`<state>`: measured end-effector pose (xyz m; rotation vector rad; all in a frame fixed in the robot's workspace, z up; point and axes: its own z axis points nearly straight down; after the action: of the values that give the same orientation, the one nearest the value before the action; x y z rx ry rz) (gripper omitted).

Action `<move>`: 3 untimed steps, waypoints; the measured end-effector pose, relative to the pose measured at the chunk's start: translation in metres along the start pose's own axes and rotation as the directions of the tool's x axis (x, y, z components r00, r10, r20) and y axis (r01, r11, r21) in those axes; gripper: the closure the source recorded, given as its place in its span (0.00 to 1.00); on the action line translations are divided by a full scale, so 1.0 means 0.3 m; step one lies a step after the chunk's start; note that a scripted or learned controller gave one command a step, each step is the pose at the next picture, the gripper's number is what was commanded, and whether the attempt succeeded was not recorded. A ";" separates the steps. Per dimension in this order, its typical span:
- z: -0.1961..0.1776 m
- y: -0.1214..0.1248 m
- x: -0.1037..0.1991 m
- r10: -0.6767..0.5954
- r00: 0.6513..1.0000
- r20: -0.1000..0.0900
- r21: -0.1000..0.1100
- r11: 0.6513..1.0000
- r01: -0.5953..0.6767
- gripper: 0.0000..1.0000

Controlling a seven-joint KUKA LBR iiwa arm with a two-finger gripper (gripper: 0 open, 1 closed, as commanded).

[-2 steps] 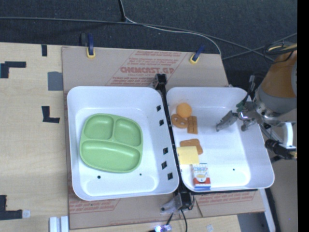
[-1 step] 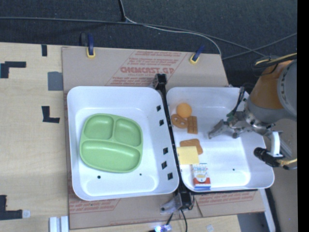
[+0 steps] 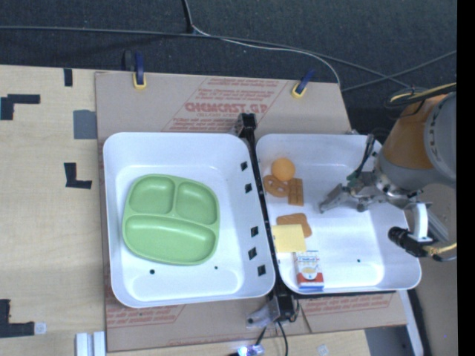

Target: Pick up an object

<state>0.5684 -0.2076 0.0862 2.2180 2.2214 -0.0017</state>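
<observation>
The end effector (image 3: 326, 202) is seen low in the right bin (image 3: 371, 269) (finger state cannot be told), apart from the orange ball (image 3: 283, 169)

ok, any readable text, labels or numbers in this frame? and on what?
"CHEMCAST GP": red print, repeated, on the brown board under the white bins; only the largest line near the top edge is legible, and I'm not fully sure of it.
Smaller red lines around it: too blurred to read.
Small carton in the right bin: printed front, too small to read.

Grey arm (image 3: 438, 136), orange band, metal claw (image 3: 330, 201), black cable.
</observation>
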 end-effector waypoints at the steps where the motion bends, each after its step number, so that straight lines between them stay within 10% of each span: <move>1: -0.038 0.004 -0.003 0.000 1.000 0.004 -0.005 1.000 0.000 1.00; 3: -0.406 0.063 -0.037 -0.001 1.000 0.000 -0.004 1.000 0.001 1.00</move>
<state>0.5873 -0.2184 0.2080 2.2153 2.2205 0.0033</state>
